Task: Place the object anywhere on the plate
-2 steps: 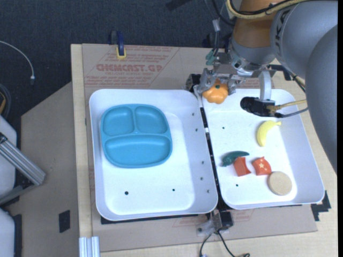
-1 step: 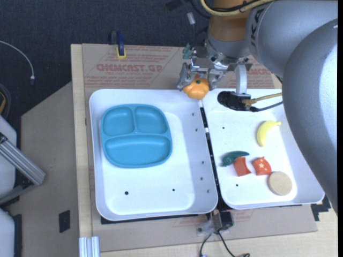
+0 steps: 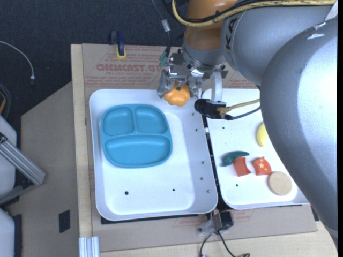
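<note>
**Gripper over the far edge of the left bin, orange object between its fingers**

Bins sit side by side on the bench, and we see the arm (image 3: pixel 278 47) reaching in from the right, its orange band (image 3: pixel 214 4) above the wrist. The gripper (image 3: pixel 177 90) hangs at the far edge of the left bin (image 3: pixel 187 159), near that bin's far right corner. Between its fingers we see a small orange object (image 3: pixel 177 96) with a green spot on top; the fingers are closed on it from both sides, and it appears to be held just above the bin's rim, though we cannot tell whether it touches the rim.

The blue plate (image 3: pixel 137 135), with three compartments, lies in the left half of the left bin. The orange object is beyond the plate's far right corner, near it but apart from it, and not over any compartment.

In the right bin (image 3: pixel 236 197) we count several loose items: a yellow piece (image 3: pixel 261 135) against the arm's edge, a dark green piece (image 3: pixel 234 157), two red pieces (image 3: pixel 242 166) (image 3: pixel 262 166) side by side, and a tan round disc (image 3: pixel 280 183) nearest to us. Behind the bins a brown board (image 3: pixel 123 67) with red lettering lies flat, and a yellow and blue clamp (image 3: pixel 121 44) sits on its far edge.
</note>
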Robot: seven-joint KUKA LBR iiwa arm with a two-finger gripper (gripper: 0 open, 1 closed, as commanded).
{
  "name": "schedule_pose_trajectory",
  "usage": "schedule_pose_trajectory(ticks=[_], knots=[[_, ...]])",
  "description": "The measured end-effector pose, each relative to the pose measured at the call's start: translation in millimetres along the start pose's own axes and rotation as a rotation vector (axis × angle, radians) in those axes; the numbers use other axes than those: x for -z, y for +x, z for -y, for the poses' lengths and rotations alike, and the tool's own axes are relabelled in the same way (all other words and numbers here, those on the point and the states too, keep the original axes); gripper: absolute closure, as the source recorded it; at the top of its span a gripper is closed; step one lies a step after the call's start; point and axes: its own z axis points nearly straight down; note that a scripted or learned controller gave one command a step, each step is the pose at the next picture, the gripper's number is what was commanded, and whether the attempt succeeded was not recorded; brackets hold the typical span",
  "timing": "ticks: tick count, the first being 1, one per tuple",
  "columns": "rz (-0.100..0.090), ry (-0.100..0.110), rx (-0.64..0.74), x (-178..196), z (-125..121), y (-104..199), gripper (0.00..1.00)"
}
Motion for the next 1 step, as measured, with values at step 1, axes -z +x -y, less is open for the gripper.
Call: schedule_pose_trajectory(ticks=[1], knots=[[0.001,-0.006,-0.004,17.5,2.1,-12.9,1.0]])
